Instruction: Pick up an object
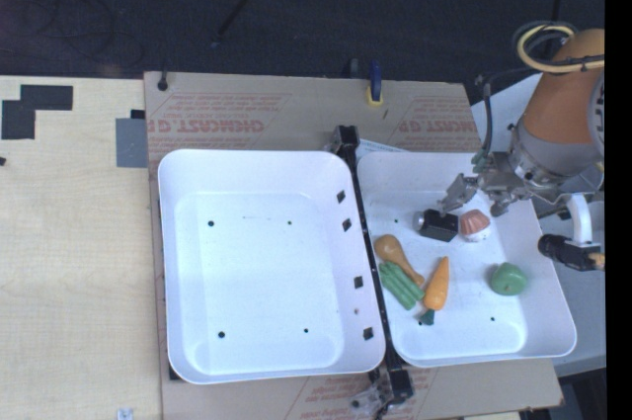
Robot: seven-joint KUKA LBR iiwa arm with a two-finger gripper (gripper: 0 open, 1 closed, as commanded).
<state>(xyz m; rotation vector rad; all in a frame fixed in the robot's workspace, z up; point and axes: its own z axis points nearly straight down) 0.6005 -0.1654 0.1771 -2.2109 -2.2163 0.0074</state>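
Pink-and-white rounded toy (475, 223) sits in the right-hand white bin (538, 329), just below the gripper (483, 194), whose fingers look spread wide, seemingly straddling it without contact — hard to confirm.

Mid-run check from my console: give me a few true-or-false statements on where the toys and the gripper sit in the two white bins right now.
1. The orange carrot-shaped toy lies in the right white bin. True.
2. The round green toy sits in the left white bin. False: it is in the right bin.
3. The gripper is above the right bin. True.
4. The small black block rests beside the green ridged toy, touching it. False: they lie apart.
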